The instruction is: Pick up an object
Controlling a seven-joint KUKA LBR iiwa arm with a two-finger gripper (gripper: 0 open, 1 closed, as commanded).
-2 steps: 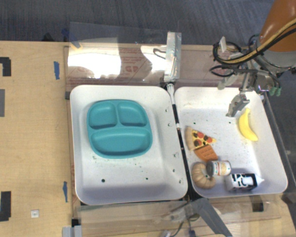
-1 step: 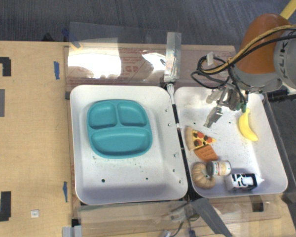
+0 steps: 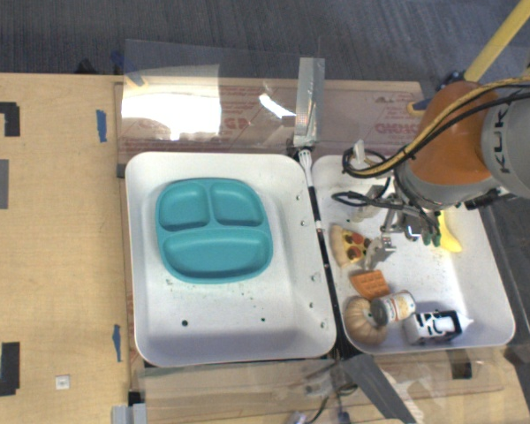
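Your gripper hangs over the pizza slice in the right bin. You can't tell how the fingers stand. Next, lower it toward 6 o'clock and squeeze.

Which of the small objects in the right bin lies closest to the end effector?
The pizza slice, at the bin's left wall, just left of the end effector. The orange cracker, the doughnut and the small jar lie farther toward the bin's front edge.
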